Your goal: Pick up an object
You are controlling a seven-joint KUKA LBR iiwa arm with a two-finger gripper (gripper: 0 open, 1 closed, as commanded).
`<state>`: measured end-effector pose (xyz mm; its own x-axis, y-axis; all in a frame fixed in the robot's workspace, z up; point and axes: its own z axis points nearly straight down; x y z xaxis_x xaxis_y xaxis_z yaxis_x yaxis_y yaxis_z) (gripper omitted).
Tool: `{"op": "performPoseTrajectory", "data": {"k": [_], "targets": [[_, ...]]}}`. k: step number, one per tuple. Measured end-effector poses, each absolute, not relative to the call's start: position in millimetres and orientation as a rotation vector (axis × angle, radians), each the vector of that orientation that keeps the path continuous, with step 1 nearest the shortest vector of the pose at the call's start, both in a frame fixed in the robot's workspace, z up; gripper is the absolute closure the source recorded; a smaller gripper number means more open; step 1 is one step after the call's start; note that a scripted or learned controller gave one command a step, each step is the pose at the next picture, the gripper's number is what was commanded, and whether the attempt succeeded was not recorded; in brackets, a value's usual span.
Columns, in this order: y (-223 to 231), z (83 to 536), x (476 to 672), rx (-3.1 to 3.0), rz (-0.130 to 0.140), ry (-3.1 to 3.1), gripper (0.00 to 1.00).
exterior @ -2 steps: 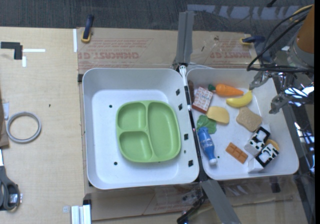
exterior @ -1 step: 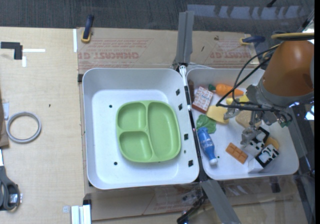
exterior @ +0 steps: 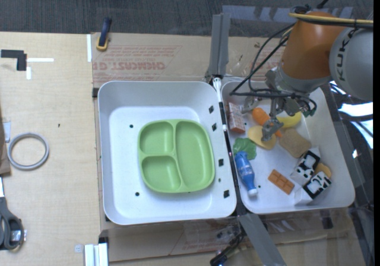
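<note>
My gripper [exterior: 271, 130] hangs over the back part of the right bin [exterior: 270, 199], its fingers pointing down just above a pale yellow piece [exterior: 260, 138]. An orange carrot-like item [exterior: 260, 115] and a yellow banana [exterior: 290, 120] lie right beside the fingers. A tan bread-like block [exterior: 294, 142], a blue bottle [exterior: 245, 173], a green leafy item [exterior: 244, 146], an orange waffle block [exterior: 281, 181] and two black-and-white blocks [exterior: 310, 176] also lie in this bin. Nothing shows between the fingers.
The left bin [exterior: 116, 140] holds a green divided plate [exterior: 176, 155]. A brown packet [exterior: 236, 119] lies by the right bin's left wall. A tape roll [exterior: 26, 151] and scissors [exterior: 10, 232] rest on the bench at far left. Cables trail from the wrist.
</note>
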<state>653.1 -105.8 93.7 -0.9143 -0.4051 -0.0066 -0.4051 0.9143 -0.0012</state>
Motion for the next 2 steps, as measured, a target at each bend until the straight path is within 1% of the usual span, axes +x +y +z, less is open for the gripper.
{"op": "performPoseTrajectory", "data": {"k": [1, 2], "targets": [[-106, 105, 654.7, -0.648, -0.002, 3.062, 1.0], [-67, 239, 660.6, -0.621, -0.001, 3.072, 1.0]]}}
